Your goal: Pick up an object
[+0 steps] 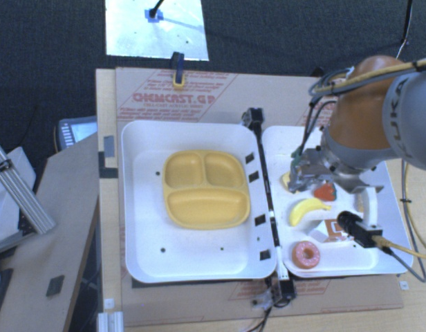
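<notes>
In the left bin [140, 254] lies only a yellow plate [205, 189] with three compartments, flat and about in the middle, well apart from the gripper. All the small things are in the right bin [281, 142]. The gripper [304, 178] hangs over the left-middle part of this bin, pointing down. From this view I cannot tell how far it is open, and I see nothing held in it. Just at its left side a small yellow piece [286, 181] shows, partly hidden under the gripper. The nearest whole thing is the banana [306, 209]. It lies just beside the gripper, on the side toward the front edge of the bin, and its long axis goes from lower left to upper right in the view. I judge it is the easiest one to take: the gripper must shift a little toward the front and close across the short side of the banana. Farther to the front, near the corner, is a pink donut [306, 255]. To the right, a red piece [325, 192] lies close to the upper tip of the banana and could get in the way. A white and orange box [332, 230] lies near the banana's right side.
</notes>
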`<state>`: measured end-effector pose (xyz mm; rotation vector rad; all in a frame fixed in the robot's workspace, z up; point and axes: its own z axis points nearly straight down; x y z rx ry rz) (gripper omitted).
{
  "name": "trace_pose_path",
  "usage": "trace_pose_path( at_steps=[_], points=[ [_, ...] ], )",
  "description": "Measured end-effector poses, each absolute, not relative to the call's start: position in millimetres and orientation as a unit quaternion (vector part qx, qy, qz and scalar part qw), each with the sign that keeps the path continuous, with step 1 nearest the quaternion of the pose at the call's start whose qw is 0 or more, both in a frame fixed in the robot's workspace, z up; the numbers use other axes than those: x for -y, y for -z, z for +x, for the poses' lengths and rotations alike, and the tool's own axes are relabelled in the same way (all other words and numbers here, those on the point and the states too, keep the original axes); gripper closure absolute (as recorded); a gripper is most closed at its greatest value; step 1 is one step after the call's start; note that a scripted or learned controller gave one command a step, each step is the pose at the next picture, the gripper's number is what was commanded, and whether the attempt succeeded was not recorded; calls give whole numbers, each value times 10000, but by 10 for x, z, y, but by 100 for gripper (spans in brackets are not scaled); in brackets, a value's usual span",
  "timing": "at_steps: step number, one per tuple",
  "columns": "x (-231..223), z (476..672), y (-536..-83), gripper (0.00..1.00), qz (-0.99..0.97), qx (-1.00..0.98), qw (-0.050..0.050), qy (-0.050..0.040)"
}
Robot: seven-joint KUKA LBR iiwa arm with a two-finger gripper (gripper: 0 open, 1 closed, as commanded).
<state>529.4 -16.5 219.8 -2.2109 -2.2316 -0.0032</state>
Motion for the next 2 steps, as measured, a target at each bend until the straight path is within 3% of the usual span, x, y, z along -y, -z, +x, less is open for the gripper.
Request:
trace_pose_path(
  at_steps=[2],
  points=[
    [-938,5439,-2179,100,-7036,7106,2,12]
  ],
)
